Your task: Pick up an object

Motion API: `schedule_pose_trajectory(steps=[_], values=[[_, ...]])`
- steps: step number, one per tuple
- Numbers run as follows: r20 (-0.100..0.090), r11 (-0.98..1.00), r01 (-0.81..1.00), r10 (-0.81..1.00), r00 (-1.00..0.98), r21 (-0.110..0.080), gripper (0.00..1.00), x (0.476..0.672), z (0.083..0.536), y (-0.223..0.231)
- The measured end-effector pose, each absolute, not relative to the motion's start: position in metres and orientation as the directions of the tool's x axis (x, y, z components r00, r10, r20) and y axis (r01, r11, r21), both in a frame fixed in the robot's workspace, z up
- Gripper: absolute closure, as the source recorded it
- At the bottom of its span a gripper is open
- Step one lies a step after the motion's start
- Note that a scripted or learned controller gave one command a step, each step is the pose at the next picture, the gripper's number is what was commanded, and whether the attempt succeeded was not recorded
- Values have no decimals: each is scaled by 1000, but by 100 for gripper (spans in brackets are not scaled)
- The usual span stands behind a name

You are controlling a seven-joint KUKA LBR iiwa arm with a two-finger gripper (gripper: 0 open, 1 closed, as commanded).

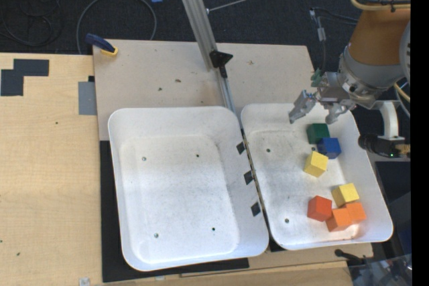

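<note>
bench (pixel 161 74) | two white bins (pixel 177 187) (side by side) | blue-yellow clamp (pixel 101 44)

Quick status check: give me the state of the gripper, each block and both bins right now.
gripper: fingers spread open, holding nothing, over right bin's far end
green block: in right bin, touching blue block
blue block: in bin, beside green
yellow block: lying apart
red block: against orange block
orange block: near corner
second yellow block: touching orange
right bin: holds all blocks
left bin: no blocks

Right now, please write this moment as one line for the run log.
gripper: above right bin far end, open, holding nothing | nearest: green block | left bin: no blocks
</note>
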State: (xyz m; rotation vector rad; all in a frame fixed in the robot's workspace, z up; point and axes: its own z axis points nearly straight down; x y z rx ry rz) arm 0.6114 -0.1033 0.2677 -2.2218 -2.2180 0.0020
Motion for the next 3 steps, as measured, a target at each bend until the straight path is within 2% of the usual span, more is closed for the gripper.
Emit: schedule_pose_trajectory(steps=[1, 2, 3], values=[[-1, -7, 1000, 1000, 7, -10, 0, 592, 207, -177], [-6, 3, 1000, 1000, -3, 17, 0, 604, 121, -205], [-7, 0, 1000, 1000, 0, 15, 0, 603, 119, -206]])
